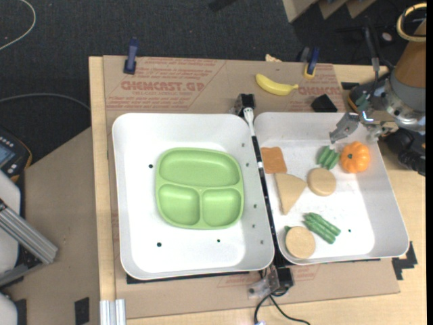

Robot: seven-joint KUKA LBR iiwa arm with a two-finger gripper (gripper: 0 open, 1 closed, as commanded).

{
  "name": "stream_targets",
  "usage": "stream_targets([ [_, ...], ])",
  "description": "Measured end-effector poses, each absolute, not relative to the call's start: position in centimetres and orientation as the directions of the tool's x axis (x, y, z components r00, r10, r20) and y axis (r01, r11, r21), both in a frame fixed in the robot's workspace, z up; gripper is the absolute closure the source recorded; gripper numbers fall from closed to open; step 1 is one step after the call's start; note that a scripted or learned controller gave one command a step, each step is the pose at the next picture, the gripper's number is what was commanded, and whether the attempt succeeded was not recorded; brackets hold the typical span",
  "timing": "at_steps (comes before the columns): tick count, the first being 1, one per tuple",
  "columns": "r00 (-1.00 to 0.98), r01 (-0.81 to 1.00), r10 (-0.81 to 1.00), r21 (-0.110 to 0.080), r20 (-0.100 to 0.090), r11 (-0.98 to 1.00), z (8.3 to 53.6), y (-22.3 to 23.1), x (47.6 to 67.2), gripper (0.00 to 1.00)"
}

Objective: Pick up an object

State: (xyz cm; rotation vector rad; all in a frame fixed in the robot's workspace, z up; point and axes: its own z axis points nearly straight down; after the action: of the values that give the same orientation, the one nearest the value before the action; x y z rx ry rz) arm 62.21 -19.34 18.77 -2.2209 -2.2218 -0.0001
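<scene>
The two-finger gripper (345, 128) hangs over the right white bin's (385, 215) far corner, just above the small orange pumpkin (355, 158) and beside the green pods (328, 158); whether it is spread or closed I cannot tell. A green divided plate (199, 187) lies in the left white bin (132, 181)

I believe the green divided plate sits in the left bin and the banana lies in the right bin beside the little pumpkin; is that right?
Not quite. The camera view shows the banana lying on the cardboard behind the bins, outside the right bin. The rest holds: the green divided plate sits in the left bin, and the little pumpkin is in the right bin.
</scene>
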Motion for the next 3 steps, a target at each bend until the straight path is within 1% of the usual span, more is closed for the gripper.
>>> stream_targets([
  [1, 0.004, 1.000, 1.000, -0.007, 0.001, -0.004, 11.3, -21.6, 58.8, 0.00],
  [2, -0.005, 1.000, 1.000, -0.004, 0.003, 0.005, 9.3, -14.9, 60.0, 0.00],
  [3, 0.000, 1.000, 1.000, 0.001, 0.000, 0.000, 10.5, -15.3, 60.0, 1.00],
])
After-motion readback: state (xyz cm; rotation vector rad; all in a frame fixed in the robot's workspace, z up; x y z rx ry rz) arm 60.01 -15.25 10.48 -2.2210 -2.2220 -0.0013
